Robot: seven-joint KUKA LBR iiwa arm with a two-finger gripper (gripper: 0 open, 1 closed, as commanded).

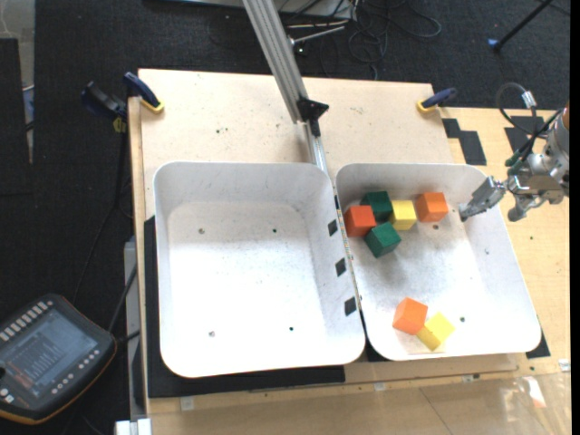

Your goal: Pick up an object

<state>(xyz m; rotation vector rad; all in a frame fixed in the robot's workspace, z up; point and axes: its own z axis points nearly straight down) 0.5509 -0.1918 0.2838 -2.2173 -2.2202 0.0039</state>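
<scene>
Hovering at the right bin's [507, 270] far right rim, the gripper [494, 202] carries nothing; whether it is released or clenched I cannot tell. Just to its left sits an orange cube [432, 206], probably the handiest target, fronting a clustered group.

Two white bins [245, 188], three orange blocks [360, 217], two green [383, 239], seemingly two yellow [436, 331] (one half-hidden)

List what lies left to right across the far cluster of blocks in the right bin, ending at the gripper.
Orange block → green block → yellow block → orange block by the right wall → gripper.
</scene>
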